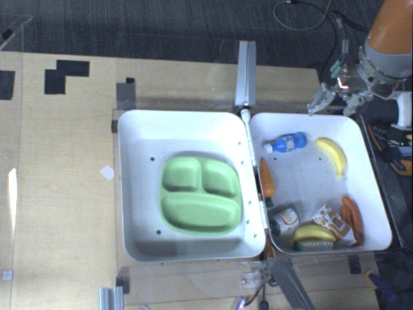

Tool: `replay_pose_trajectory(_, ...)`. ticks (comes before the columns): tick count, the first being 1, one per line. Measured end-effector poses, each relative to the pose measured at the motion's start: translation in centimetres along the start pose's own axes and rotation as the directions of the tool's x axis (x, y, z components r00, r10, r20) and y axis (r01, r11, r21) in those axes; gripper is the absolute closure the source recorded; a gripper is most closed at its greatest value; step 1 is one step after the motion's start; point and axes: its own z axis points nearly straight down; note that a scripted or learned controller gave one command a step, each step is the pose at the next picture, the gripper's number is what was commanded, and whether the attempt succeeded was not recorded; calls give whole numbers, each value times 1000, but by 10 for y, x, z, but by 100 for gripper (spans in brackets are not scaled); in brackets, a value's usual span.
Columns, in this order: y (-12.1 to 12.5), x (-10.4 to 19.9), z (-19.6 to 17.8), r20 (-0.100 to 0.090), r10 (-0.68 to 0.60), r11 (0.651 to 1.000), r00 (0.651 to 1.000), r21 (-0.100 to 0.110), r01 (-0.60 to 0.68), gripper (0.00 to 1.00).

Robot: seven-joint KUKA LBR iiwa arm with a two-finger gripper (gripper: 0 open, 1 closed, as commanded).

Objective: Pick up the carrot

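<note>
Wooden bench, two white bins; carrot lying along left wall of right bin, beside divider; gripper above far rim, fingers spread, holding nothing; risk: finger jamming on wall, or carrot sliding off.

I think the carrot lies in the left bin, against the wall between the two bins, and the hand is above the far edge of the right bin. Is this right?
One detail is wrong. The carrot lies in the right bin, not the left one; it does rest against the dividing wall. The hand is above that bin's far edge, as you say. The camera view shows this.
</note>
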Motion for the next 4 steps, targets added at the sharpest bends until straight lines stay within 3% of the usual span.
replay_pose_trajectory(1, -26, -9, -51, 1, 159, 987, 987, -3, -159, 0)
replay_pose_trajectory(2, -53, 24, 182, 0, -9, 1000, 1000, -2, 9, 0)
replay_pose_trajectory(3, -8, 126, 90, -1, 131, 991, 991, -2, -131, 0)
replay_pose_trajectory(4, 20, 171, 90, 0, -180, 984, 984, -4, 180, 0)
